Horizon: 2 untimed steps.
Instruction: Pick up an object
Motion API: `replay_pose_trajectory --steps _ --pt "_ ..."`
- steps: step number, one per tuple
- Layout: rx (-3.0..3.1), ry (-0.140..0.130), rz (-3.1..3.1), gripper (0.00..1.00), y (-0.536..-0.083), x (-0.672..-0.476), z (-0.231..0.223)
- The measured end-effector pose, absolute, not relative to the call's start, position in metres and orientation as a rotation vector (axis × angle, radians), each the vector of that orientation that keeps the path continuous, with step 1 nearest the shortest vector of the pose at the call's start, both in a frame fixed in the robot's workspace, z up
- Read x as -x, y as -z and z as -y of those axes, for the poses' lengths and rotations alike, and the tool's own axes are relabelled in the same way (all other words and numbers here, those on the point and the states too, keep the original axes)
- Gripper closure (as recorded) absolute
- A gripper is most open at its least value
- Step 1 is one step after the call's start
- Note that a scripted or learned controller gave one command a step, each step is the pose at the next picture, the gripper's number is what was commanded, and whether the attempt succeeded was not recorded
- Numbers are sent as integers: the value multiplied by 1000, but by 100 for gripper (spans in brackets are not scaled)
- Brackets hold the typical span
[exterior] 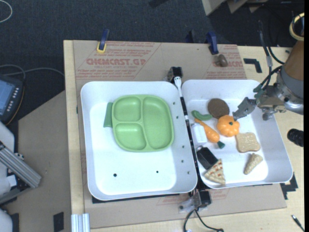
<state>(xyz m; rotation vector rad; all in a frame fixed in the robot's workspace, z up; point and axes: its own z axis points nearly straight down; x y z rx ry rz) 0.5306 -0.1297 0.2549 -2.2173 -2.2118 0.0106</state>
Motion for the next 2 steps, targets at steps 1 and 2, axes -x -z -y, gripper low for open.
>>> replay_pose_trajectory --steps 1,2 --pt "2221 0 2221 0 -261 -533 130" --pt "2218 -4 2217 0 -214 -527 123"
